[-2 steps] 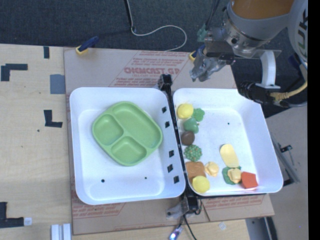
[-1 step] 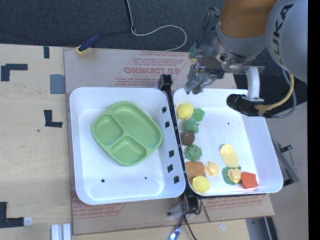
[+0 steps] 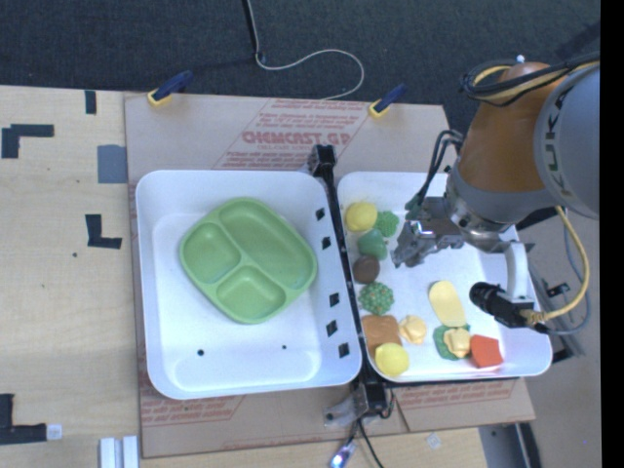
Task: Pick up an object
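My gripper [image 3: 414, 245] hangs over the middle of the right bin [image 3: 526, 359], its dark fingers pointing down and left with nothing seen between them. Toy foods lie around it: a yellow lemon [image 3: 360, 215] and a green piece [image 3: 386, 224] at the bin's upper left, a dark green piece [image 3: 370, 245], a brown ball [image 3: 366, 269] and a green broccoli [image 3: 376, 297] down the left side. A pale yellow banana-like piece [image 3: 448, 303] lies just below right of the gripper.
The left bin [image 3: 166, 359] holds a green three-compartment plate [image 3: 248, 258]. Along the right bin's front edge lie a brown block [image 3: 380, 330], a yellow ball [image 3: 391, 360], a small yellow piece [image 3: 413, 330], a green-yellow piece [image 3: 452, 341] and an orange-red cube [image 3: 487, 351]. A black divider [image 3: 336, 261] separates the bins.
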